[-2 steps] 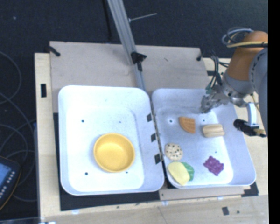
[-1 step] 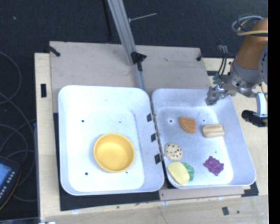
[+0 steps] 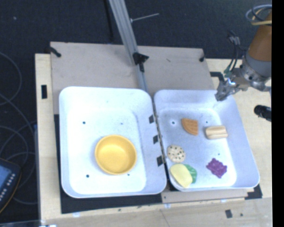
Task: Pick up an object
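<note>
The right bin [image 3: 180, 103] holds an orange wedge [image 3: 190, 126], a tan bread-like block [image 3: 216, 132], a speckled cookie [image 3: 175, 152], a purple grape bunch [image 3: 217, 167] and a yellow-and-green piece [image 3: 182, 175] at the front rim. A yellow bowl [image 3: 115, 154] sits in the left bin [image 3: 85, 108]. My gripper [image 3: 222, 92] hangs over the right bin's back right corner, above and apart from the objects, with nothing seen between its fingers.
A slanted metal pole [image 3: 125, 32] rises from between the bins at the back. Cables and a dark clamp [image 3: 262, 111] lie to the right of the bench. A screen [image 3: 0, 183] sits at the lower left.
</note>
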{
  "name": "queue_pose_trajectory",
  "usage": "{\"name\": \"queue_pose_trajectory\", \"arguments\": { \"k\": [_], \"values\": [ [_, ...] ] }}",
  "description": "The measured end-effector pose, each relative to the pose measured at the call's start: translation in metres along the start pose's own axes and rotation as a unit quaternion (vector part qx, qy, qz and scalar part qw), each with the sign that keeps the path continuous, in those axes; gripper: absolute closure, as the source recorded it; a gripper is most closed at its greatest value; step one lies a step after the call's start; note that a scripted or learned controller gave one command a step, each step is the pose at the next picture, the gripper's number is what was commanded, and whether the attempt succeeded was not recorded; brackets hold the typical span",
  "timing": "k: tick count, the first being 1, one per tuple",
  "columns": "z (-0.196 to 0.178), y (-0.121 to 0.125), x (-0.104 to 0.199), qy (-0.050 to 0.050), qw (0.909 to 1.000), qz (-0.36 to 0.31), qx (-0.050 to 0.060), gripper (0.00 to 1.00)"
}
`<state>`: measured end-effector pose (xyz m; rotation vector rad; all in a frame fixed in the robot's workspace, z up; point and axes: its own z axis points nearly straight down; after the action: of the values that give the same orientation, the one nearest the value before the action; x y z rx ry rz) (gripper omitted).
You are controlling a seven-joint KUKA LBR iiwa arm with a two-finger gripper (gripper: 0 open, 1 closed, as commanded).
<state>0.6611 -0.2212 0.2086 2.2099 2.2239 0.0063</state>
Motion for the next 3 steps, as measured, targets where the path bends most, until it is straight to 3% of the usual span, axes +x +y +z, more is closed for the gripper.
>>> {"name": "queue_pose_trajectory", "arguments": {
  "k": [1, 3],
  "values": [
    [-0.041, 0.002, -0.001, 0.0, 1.0, -0.001, 0.0, 1.0],
    [-0.042, -0.014, 0.096, 0.001, 1.0, 0.0, 0.003, 1.0]
  ]
}}
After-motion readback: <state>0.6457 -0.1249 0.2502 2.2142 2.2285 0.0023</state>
